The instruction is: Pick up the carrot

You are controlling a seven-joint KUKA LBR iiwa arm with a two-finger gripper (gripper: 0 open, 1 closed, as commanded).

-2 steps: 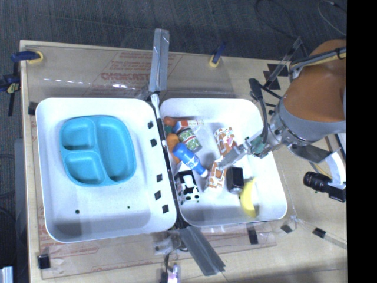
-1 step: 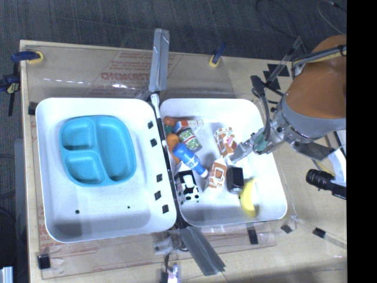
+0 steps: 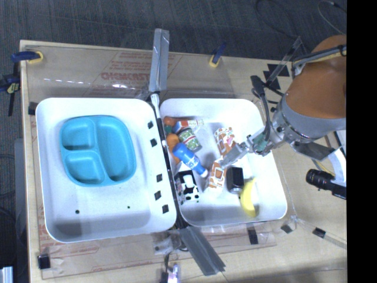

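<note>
Gripper point(image 3: 227, 155): low in right bin point(image 3: 268, 202), jaws' state unclear.
Carrot point(image 3: 172, 139): far left corner, beside blue bottle point(image 3: 188, 158), well apart from gripper.

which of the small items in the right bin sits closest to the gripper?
The red-and-white patterned packet, just left of the gripper. The blue bottle, the black block and the yellow banana all lie farther off.

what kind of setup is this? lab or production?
Most likely a robotics lab bench for pick-and-place trials. Two white bins sit side by side on a clamped board; the right one holds toy groceries such as a banana and a blue bottle, the left a blue divided tray. Loose cables lie around.
</note>
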